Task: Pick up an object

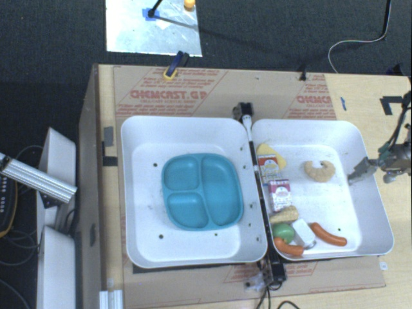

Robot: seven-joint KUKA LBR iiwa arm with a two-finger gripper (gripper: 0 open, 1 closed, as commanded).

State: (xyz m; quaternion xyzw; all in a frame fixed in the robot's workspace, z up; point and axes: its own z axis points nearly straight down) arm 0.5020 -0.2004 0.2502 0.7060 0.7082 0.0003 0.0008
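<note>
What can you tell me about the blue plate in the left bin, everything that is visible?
The blue plate looks like smooth plastic, teal blue, a rounded rectangle with three compartments: one wide at the upper left, one at the lower left, one tall at the right. It lies flat, slightly turned, on the floor of the left bin, near its middle. Nothing lies in it.

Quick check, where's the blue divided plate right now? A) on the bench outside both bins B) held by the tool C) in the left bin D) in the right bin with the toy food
C: the blue three-compartment plastic plate lies flat in the left white bin, while the toy food, such as the tan croissant, sits in the right white bin.
</note>
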